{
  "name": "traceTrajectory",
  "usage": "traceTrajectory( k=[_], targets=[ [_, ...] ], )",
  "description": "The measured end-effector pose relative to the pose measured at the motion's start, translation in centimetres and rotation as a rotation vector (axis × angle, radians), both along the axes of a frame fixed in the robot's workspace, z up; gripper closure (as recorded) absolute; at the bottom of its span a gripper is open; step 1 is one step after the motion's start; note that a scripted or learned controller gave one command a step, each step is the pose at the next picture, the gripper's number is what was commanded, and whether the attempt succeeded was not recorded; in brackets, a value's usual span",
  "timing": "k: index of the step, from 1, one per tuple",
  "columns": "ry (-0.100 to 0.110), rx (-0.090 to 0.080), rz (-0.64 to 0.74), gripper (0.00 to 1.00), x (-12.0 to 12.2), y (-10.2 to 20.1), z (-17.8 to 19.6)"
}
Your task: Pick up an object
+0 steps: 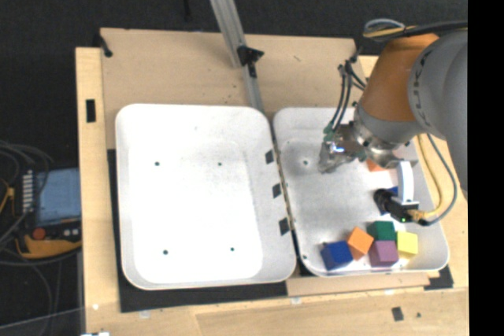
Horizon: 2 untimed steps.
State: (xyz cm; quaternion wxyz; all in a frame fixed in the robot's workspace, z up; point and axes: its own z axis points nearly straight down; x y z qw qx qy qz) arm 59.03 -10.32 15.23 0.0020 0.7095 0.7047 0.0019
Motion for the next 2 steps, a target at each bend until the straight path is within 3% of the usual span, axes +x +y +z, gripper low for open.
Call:
traceTrajectory(
  k=[1, 2],
  targets=[
    [-0.001, -0.001, 0.001, 1.0, 0.5, -1.0, 5.1],
    [0.002, 0.0, 0.007, 1.0, 0.6, -1.1, 6.6]
  ],
)
